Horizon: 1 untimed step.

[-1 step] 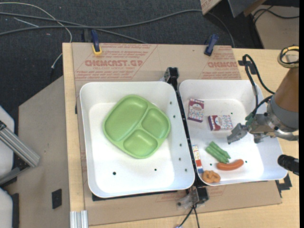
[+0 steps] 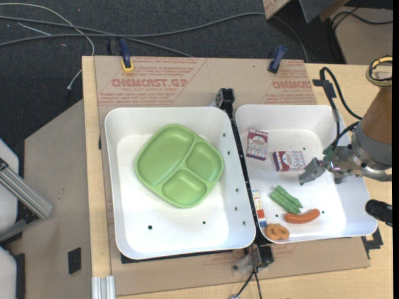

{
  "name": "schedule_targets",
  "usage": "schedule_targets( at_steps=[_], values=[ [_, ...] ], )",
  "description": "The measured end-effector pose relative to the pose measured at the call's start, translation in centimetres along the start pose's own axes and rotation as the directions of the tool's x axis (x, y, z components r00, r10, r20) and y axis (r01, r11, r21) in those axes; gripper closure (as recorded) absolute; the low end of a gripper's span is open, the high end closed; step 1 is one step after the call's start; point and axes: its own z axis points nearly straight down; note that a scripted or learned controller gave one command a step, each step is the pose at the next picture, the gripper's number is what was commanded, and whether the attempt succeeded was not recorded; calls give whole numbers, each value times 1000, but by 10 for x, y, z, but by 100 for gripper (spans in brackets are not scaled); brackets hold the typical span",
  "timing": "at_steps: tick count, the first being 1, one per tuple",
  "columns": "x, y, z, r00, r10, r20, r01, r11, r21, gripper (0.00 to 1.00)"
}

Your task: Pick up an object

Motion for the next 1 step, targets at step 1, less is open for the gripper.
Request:
schedule_targets(
  at_steps=[1],
  values=[
    [-3,-4,42,1000,0,-1,0,1000,2,0]
  ],
)
